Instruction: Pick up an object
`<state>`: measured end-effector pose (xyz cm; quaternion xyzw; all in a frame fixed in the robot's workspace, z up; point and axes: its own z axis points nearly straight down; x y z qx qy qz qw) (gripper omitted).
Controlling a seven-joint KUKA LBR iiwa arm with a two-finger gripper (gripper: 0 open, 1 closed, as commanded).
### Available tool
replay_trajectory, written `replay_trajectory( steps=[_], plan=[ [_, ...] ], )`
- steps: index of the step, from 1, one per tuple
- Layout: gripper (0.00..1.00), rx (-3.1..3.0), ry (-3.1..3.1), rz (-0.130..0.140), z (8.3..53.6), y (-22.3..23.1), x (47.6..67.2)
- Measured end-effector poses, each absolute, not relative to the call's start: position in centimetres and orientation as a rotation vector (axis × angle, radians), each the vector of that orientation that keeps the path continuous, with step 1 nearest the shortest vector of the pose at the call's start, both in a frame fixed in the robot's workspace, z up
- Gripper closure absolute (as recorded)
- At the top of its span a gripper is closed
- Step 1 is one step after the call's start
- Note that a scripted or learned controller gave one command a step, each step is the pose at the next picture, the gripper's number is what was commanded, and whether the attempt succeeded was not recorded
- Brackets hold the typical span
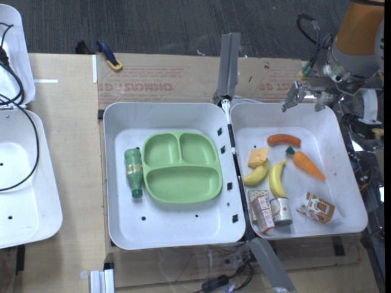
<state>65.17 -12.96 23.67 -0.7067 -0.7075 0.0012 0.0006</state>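
hovering at the upper right over the right bin, our gripper has jaws apart on nothing, and dropping toward the sausage below we risk clipping the carrot just beside it.

bins: 2, white plastic, smooth, with a slight sheen
divided plate: pale green plastic, smooth, matt
bottle: green plastic, glossy
bananas: 2, yellow, smooth plastic look
carrot: orange, smooth, matt
sausage: red-orange, glossy
can: metal rim, paper label
cartons: printed card, matt
bench: pale wood with a brown cardboard sheet, matt
arm: orange band glossy, grey metal parts below it
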Motion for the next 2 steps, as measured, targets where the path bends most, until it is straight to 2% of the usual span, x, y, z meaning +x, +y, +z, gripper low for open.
replay_trajectory(
  steps=[1, 2],
  plan=[
    [0.00, -1.878, -2.518, 0.001, 12.2, -18.1, 59.5],
    [0.00, -1.863, -2.534, -0.003, 9.4, -18.7, 59.2]
  ],
)
